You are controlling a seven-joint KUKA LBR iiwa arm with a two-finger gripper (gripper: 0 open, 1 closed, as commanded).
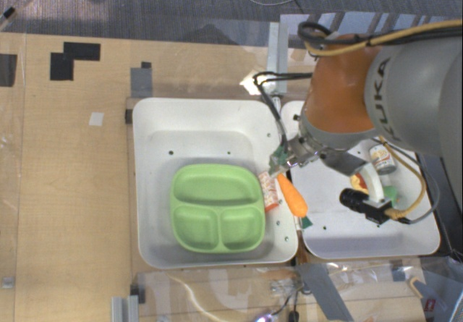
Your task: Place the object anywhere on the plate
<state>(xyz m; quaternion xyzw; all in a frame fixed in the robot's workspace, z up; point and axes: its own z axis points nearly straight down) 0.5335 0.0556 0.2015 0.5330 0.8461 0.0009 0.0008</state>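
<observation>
Orange plastic carrot (293, 199) with a green tip, lying just off the right edge of the green three-compartment plastic plate (217, 184).

The carrot rests at a slant, apart from the plate, across the seam where the two shallow white bins meet, its green tip pointing away from the plate toward the lower right. Between carrot and plate, touching the plate's right rim, lies a small red-and-white packet (269, 192). The hand (283, 160) hangs just above the carrot's upper end, up and to the right of the plate; whether it is wide or narrow cannot be told, nor whether it grips the carrot. The plate sits in the left bin (195, 132). Well to the plate's right, in the right bin (362, 239), stands a small white bottle (382, 158). Both bins rest on the pale wooden surface (65, 183).
</observation>
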